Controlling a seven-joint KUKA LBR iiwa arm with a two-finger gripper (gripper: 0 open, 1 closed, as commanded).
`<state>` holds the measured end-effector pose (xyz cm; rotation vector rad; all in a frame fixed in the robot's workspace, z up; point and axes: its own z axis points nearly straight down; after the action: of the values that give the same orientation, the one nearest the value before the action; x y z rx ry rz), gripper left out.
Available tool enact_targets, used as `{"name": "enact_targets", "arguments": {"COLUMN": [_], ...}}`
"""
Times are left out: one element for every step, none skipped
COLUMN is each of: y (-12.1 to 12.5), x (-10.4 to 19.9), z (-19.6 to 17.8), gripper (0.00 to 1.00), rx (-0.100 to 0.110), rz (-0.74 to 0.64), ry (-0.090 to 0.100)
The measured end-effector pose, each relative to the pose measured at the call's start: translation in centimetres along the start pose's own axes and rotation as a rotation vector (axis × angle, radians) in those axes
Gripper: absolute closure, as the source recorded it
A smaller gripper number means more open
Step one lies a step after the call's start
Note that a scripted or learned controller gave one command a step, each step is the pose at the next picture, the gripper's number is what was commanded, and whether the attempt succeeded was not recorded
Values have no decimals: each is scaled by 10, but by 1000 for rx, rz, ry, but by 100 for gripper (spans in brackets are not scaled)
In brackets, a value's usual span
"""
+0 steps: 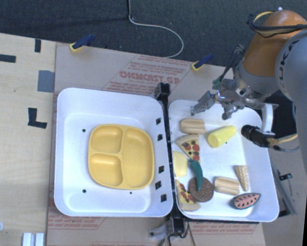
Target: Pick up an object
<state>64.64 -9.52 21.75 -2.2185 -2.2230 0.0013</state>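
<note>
From the camera above the bench, I am hanging at the upper right of the frame, over the far edge of the right bin [253,212], with my gripper [216,107] spread open and nothing between the two fingers [203,104]. I am sitting high and just behind the food pieces, probably so I can drop onto one without knocking its neighbours.

The right bin is holding all the candidates. Nearest below me are lying a tan bread roll [192,125] and, just right of it, a yellow corn-like piece [221,135]. Under those a pizza slice [190,147] is resting against the bin's left wall, with a pale yellow block [179,163], a green pepper-like piece [195,168] and a brown round patty [202,190] crowding together lower down. A second pizza-like slice [185,198] is lying at the bottom left corner. Toward the lower right are sitting a cone [242,177], a short tan cylinder [226,185] and a watermelon slice [245,200], more loosely spaced.

The left bin [67,138] is holding a yellow divided plate [121,157], lying flat at its middle.

I am judging the roll or the corn piece the easiest first grab.
</note>
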Motion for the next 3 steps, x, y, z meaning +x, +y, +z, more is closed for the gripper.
{"name": "enact_targets", "arguments": {"y": [-1, 0, -1], "x": [-1, -5, -4], "z": [65, 128, 134], "gripper": [0, 0, 0], "rx": [6, 4, 2], "rz": [0, 0, 0], "ry": [-1, -1, -1]}}
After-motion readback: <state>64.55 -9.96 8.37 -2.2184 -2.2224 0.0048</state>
